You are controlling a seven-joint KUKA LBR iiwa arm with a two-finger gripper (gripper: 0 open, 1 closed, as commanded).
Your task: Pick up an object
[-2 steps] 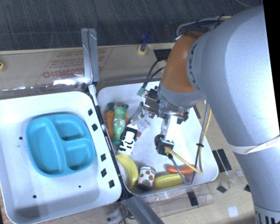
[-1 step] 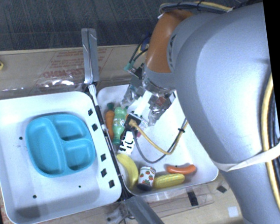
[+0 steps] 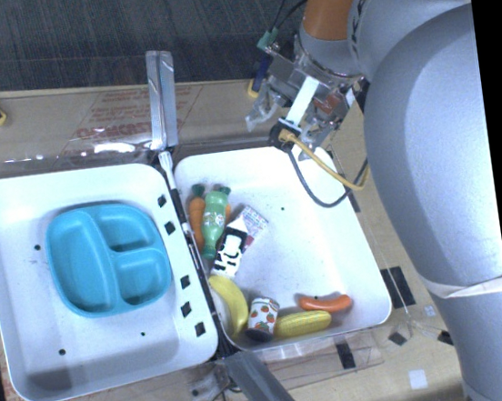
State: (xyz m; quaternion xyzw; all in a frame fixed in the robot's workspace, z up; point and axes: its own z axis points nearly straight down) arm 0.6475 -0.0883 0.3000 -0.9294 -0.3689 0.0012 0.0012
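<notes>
- The gripper (image 3: 269,117) hangs over the back rim of the right bin (image 3: 351,228); whether it is open or closed cannot be told.
- Nothing visibly held.
- A carrot (image 3: 198,222), green bottle (image 3: 214,213), banana (image 3: 230,302), small can (image 3: 262,318) and hot dog (image 3: 324,303) lie along that bin's left and front sides.
- The left bin (image 3: 13,272) holds a blue tray (image 3: 109,257).

You look down from one fixed camera above the desk (image 3: 219,98), tilted at a slant, moderately close. Left bin (image 3: 4,273) sits left of centre in frame, right bin (image 3: 327,222) centre. Dark floor (image 3: 117,20) runs along the top edge. The arm (image 3: 425,126) enters from the right, bulking large in the upper right and down that side, nearest the lens.
</notes>
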